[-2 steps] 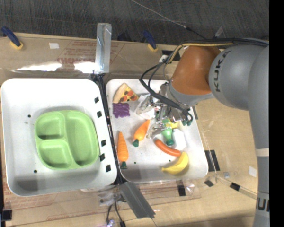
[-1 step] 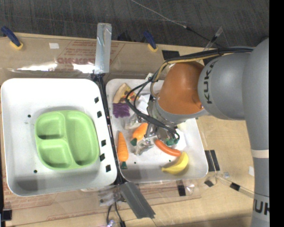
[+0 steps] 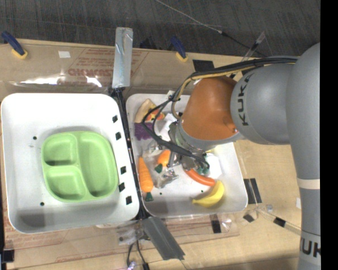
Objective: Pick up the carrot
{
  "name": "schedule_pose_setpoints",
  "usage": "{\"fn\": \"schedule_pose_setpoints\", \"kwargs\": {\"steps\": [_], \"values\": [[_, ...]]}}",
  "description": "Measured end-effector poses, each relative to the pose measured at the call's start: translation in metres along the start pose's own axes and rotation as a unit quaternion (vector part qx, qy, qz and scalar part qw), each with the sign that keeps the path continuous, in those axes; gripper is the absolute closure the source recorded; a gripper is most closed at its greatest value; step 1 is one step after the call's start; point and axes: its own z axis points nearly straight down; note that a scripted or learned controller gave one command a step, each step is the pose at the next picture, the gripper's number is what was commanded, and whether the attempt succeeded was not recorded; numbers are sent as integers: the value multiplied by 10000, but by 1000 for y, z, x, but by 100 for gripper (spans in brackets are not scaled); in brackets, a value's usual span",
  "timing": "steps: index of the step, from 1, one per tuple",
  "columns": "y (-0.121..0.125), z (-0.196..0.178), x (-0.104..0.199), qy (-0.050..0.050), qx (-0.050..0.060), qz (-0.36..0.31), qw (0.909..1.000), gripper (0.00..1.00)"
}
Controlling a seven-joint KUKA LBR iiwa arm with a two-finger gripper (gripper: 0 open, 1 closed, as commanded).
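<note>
The carrot [image 3: 145, 175] is a long orange piece with a dark green tip. It lies along the left wall of the right bin [image 3: 236, 167], its tip pointing at the bin's front. My gripper [image 3: 169, 172] hangs under the orange wrist over the middle of this bin, just right of the carrot and close above the floor. A small gap separates it from the carrot. The wrist and cables hide most of the gripper.
Around the gripper lie a short orange piece [image 3: 164, 157], a red-orange pepper [image 3: 200, 178], a banana [image 3: 212, 195], a purple item [image 3: 142, 131] and a tan piece [image 3: 146, 107]. The left bin [image 3: 17, 117] holds a green divided plate [image 3: 79, 165].
</note>
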Motion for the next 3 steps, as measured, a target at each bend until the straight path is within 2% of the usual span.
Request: {"fn": "schedule_pose_setpoints", "kwargs": {"steps": [1, 2, 3], "values": [[2, -10, -2, -9, 2, -47, 10000, 100], [8, -165, -6, -82, 37, 89, 9999, 100], [-51, -294, -40, -68, 44, -201, 9998, 100]]}}
